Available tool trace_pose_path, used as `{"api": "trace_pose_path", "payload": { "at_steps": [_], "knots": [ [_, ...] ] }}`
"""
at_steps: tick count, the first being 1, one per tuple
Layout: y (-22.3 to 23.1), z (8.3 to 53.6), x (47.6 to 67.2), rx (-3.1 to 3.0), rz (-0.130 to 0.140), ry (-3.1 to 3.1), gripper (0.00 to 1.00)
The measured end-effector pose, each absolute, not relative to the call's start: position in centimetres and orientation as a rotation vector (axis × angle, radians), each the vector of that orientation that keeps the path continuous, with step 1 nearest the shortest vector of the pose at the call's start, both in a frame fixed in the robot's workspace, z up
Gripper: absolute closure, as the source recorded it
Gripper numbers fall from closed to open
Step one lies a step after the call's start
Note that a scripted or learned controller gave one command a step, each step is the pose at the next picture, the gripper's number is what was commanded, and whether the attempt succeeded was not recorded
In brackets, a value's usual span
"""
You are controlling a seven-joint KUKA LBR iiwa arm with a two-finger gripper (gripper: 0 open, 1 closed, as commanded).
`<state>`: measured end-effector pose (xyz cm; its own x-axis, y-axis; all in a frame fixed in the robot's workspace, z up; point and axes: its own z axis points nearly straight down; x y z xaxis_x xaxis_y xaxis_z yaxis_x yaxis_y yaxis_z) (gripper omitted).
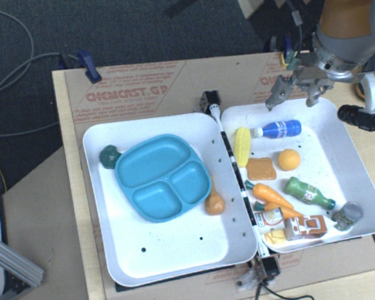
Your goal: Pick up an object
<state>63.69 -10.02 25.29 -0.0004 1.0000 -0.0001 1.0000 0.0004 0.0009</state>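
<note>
Objects crowd the right bin (356,153): corn (242,146), blue bottle (278,129), orange (288,160), carrot (272,197), green bottle (308,193). Left bin (107,209) holds a blue tray (162,177). At the right bin's far edge, the tool (297,93) hangs spread, pinching nothing.

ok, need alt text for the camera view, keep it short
The pincer hangs open and holding nothing over the far edge of the right bin, above a blue bottle, corn, an orange, a carrot and a green bottle. The left bin holds a blue divided plate.
</note>
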Motion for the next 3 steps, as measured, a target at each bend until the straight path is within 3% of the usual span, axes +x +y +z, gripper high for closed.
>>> {"api": "trace_pose_path", "payload": {
  "at_steps": [1, 2, 3],
  "knots": [
    [-9.7, 10.8, 58.4, 2.216, 0.005, 2.219, 0.0],
    [-10.0, 8.4, 55.2, 2.227, -0.003, 2.223, 0.0],
    [-11.1, 8.5, 49.4, 2.227, -0.002, 2.22, 0.0]
  ]
}}
